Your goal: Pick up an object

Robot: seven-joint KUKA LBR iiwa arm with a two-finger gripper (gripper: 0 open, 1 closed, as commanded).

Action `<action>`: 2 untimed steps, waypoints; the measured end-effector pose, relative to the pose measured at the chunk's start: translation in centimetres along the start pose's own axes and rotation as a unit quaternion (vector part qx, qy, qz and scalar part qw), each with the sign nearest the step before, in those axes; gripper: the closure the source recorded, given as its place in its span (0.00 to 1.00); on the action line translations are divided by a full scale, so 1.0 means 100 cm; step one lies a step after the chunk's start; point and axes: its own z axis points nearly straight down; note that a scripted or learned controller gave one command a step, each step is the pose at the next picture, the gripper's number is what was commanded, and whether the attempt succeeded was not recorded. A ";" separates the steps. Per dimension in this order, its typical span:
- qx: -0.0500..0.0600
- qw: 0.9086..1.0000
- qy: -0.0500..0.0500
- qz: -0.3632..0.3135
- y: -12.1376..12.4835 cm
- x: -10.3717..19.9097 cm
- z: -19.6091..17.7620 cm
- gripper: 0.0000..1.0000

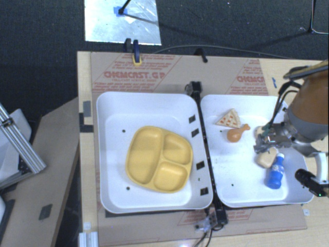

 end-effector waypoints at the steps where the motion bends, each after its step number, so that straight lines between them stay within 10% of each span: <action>1: 0.002 1.000 0.002 -0.003 0.000 0.057 0.000 1.00; 2: 0.002 1.000 0.002 -0.003 0.007 0.104 -0.013 1.00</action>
